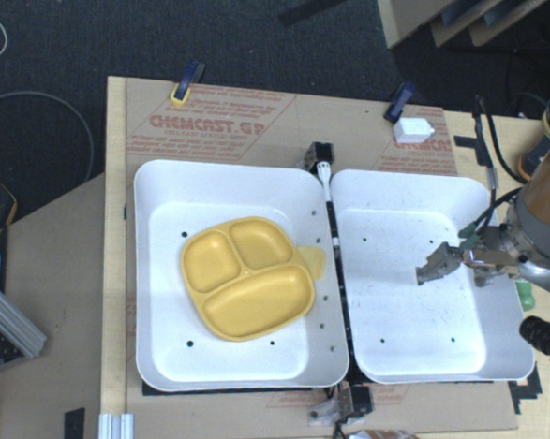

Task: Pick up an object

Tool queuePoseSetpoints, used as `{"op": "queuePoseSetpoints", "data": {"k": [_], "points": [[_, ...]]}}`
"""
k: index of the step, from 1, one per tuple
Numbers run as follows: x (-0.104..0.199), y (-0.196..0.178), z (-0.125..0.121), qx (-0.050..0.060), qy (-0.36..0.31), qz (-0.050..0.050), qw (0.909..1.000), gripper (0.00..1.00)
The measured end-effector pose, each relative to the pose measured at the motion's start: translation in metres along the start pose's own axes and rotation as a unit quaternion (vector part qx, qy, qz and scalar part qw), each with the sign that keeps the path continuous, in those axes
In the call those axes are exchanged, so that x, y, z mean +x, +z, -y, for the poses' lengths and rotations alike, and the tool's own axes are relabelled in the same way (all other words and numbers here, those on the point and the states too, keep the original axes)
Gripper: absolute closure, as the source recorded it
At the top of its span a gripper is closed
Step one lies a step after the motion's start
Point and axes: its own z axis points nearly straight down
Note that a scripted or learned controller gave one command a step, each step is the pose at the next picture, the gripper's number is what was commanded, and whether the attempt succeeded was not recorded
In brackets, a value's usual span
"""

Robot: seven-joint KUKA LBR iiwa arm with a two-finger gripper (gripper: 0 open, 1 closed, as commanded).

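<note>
A yellow divided plate (246, 278) with three compartments lies in the left bin (164, 197). A small pale yellow piece (312, 261) pokes out from under its right rim. My gripper (438, 265) hangs over the right bin (388, 344), towards its right side, well apart from the plate. Nothing is seen between its dark fingers. The arm comes in from the right with its orange band at the frame's edge.
The two white bins sit side by side on a cardboard sheet (263, 119), joined by a black clip (320, 156) at the back. A white block (413, 131) and blue clamps (187, 79) lie at the rear. A green item (525, 297) sits beside the right bin's right rim.
</note>
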Motion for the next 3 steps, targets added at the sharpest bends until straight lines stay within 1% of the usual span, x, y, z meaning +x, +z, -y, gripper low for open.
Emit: {"op": "queuePoseSetpoints", "data": {"k": [1, 2, 3], "points": [[0.067, -0.104, -0.002, -0.005, -0.003, 0.0, 1.0, 0.0], [0.064, -0.11, -0.002, -0.003, -0.001, 0.001, 1.0, 1.0], [0.153, -0.166, 0.002, -0.004, -0.005, -0.001, 1.0, 1.0]]}}
